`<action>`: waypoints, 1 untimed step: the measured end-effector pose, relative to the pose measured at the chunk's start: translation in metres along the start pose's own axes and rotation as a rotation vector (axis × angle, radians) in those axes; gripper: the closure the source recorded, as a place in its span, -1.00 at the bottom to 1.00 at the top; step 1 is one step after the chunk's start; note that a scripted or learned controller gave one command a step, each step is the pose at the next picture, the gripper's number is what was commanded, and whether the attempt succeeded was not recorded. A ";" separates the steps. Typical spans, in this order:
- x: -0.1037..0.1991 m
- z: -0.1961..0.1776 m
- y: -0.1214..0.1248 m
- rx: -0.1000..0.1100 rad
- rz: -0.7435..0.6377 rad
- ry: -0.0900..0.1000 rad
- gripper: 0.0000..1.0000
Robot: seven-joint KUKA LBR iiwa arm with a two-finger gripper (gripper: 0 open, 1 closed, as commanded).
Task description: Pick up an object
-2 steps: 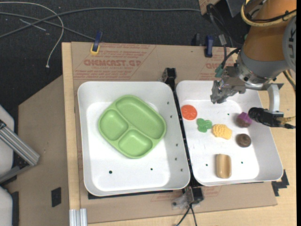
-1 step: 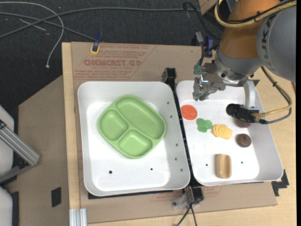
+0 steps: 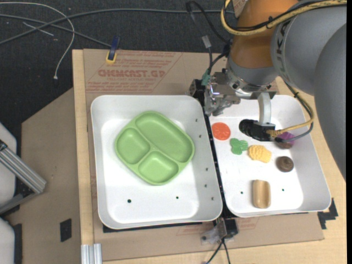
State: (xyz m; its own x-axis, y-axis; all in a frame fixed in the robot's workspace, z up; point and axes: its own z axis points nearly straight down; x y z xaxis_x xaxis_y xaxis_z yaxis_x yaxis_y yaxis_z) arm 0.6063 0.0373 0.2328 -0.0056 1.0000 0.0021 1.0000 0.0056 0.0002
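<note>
**A:** 1 frame logged. We see the gripper [image 3: 216, 99] at the far corner of the right bin [image 3: 300, 194], just beside the wall it shares with the left bin [image 3: 110, 199].

**B:** State of its grip?

**A:** The wrist covers its lower end from this slant. We cannot tell how wide it stands, or whether it has hold of anything.

**B:** Things to pick?

**A:** We count 6 small pieces on the right bin's floor. Nearest the gripper is a red disc [image 3: 221, 131]. A green piece [image 3: 238, 146] sits just beside a yellow knobbly piece [image 3: 259, 153]. Then come a brown round piece [image 3: 284, 164], a purple piece [image 3: 286, 140] and a tan block [image 3: 260, 193] near the front rim.

**B:** And the left bin?

**A:** 1 green divided plate [image 3: 154, 147] with 3 compartments, lying flat.
</note>
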 end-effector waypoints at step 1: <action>0.054 -0.005 0.026 -0.002 -0.001 0.001 1.00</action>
State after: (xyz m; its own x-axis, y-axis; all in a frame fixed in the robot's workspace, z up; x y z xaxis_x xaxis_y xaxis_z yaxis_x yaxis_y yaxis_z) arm 0.6319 0.0913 0.2382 -0.0064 1.0000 0.0028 1.0000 0.0064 0.0026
